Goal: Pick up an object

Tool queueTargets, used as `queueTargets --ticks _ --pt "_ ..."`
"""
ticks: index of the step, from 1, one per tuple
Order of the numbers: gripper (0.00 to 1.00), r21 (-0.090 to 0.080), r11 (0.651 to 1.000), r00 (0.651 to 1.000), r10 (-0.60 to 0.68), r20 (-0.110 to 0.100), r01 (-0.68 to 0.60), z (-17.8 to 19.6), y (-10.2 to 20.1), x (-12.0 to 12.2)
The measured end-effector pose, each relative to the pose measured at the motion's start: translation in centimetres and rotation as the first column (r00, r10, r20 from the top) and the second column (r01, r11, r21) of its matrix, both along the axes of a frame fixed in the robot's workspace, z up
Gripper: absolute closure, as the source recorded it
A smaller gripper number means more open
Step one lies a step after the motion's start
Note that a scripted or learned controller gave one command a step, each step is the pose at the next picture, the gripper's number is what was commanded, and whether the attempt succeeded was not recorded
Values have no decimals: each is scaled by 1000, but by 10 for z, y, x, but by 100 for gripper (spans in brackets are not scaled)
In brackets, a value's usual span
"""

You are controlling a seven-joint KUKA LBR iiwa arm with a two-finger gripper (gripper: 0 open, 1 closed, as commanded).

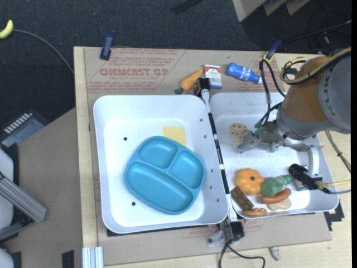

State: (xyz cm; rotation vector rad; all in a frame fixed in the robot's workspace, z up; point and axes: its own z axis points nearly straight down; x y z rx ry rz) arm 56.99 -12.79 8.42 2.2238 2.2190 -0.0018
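My gripper (250, 143) is low in the right bin (245, 102), near its middle, with the grey arm coming in from the right. A round tan cookie with dark chips (238, 130) lies just up and left of the gripper tip, close to it. Toward the bin's front lie an orange pumpkin (249, 181), a green vegetable (274, 186), a red sausage (277, 197) and a brown chocolate bar (241, 199), bunched together. Whether anything sits in the gripper is hidden.
The left bin (111, 116) holds a blue divided plate (164, 173) and a yellow cheese slice (174, 133) behind it. Behind the bins on the board lie an orange carrot (191, 80), a small white carton (212, 76) and a blue bottle (244, 72).
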Motion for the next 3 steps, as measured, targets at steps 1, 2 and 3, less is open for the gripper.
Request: queueTargets --ticks 1,2,3 --pt "0 1 1000 1000 1 -1 -1 0 10 -91" --pt "0 0 1000 1000 2 2 -2 47 5 -91" --pt "0 0 1000 1000 2 2 -2 24 -9 -15"
